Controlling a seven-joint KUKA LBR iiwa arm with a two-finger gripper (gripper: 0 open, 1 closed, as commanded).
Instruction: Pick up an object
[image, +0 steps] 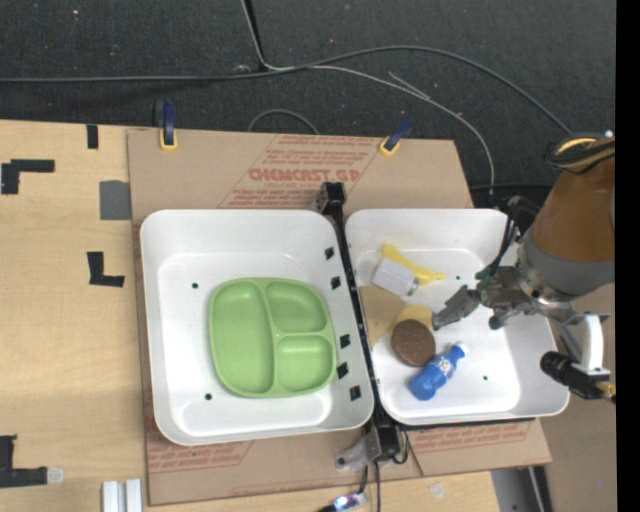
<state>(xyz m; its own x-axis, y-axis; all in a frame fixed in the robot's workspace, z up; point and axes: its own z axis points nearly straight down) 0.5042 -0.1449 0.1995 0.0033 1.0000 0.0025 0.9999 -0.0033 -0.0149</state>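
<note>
The end effector (478, 305) is hovering over the right bin (500, 395), reaching in from the right edge, with its two dark fingers (452, 308) standing spread apart and pinching nothing. One finger is pointing left toward the middle of the bin, the other is sitting closer to the wrist.

Several candidate objects are lying in that bin. A brown round disc (411, 342) is resting near the bin's centre, just left of and below the fingertip. A blue bottle with a white cap (437, 372) is lying tilted just beside the disc, toward the lower right, seemingly touching it. Farther up, a grey and white block (393, 277) is lying against a yellow piece (412, 266), the two overlapping near the bin's upper left. The yellow piece's pointed end is stretching right, toward the end effector, so it is sitting closest to the fingers' path from above.

The left bin (170, 300) is carrying a green divided plate (270, 335), well apart from the arm (580, 225). A black divider with clips (347, 300) is running between the bins. Both bins are sitting on a cardboard sheet (290, 165) on the counter (60, 300), with cables (330, 65) trailing across the dark floor behind.
</note>
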